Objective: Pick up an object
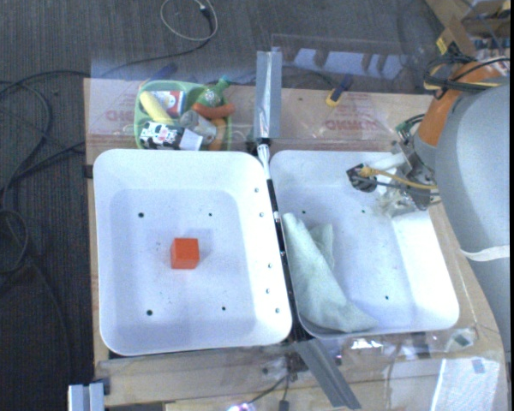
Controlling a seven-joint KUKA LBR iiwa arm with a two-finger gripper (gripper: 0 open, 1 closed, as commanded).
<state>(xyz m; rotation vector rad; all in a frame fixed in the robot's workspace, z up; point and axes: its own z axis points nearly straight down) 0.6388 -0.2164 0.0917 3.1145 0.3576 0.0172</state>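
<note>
A small orange-red cube point(185, 253) lies in the middle of the left bin point(120, 306). A pale green cloth point(319, 274) is crumpled against the left wall of the right bin point(428, 302) and runs down toward its front. My gripper point(400, 197) hangs over the right bin's far right corner, well apart from the cloth and far from the cube. The grey arm with its orange band point(434, 114) comes in from the right edge.
A green basket point(182, 115) with several small toys stands behind the left bin. A metal post point(266, 101) rises between the bins at the back. Loose cables lie on the dark floor to the left.
</note>
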